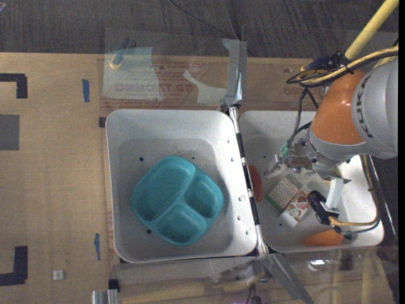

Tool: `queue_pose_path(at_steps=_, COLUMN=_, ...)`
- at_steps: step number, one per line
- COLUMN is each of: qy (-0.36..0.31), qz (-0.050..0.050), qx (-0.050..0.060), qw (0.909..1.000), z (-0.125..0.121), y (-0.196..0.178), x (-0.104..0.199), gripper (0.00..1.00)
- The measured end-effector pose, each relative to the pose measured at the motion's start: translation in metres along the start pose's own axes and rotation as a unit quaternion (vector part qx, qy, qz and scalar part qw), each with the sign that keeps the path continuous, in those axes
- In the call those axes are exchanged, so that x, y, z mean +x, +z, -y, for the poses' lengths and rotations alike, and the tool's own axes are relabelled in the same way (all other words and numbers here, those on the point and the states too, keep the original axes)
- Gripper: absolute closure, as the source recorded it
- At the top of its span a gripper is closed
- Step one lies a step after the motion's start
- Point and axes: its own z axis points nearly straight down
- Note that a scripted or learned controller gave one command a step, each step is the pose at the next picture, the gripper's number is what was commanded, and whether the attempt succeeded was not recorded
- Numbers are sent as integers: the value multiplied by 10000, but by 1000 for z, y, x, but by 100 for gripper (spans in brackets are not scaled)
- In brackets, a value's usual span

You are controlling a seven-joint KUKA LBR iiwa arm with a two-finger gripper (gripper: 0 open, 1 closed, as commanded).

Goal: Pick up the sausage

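The sausage, a slim reddish-brown piece, lies in the right bin, close against that bin's left wall and running roughly along it. Nothing touches it from above. Just to its right, a small flat carton with a green and tan printed face rests on the bin floor, and beside that lies a white packet with red marking. Farther right and lower, an orange rounded object sits near the bin's lower edge, partly covered by the arm's hardware.

The tool hangs over the middle of the right bin, well to the right of the sausage and above the carton. It is seen from above and its tips merge with the metal body, so whether it is released or clenched cannot be told; nothing shows between its tips. Behind it the grey arm with its orange band reaches in from the right, with cables looping above it and a black-tipped fitting trailing below.

In the left bin a teal divided plate with three compartments lies tilted on the floor, well apart from the sausage. Both bins stand side by side on the wooden bench, which bears blue tape marks and black corner marks.
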Motion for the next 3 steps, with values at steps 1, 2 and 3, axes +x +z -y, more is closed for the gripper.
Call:
queue_pose_path(at_steps=1, qy=-961, qz=-4, qx=56, qw=9954, z=32, y=-86, x=7, gripper=0)
queue_pose_path(at_steps=2, qy=-2398, qz=-19, qx=63, qw=9708, z=32, y=-86, x=46, gripper=0)
queue_pose_path(at_steps=3, qy=-3034, qz=-20, qx=60, qw=9528, z=30, y=-86, x=55, gripper=0)
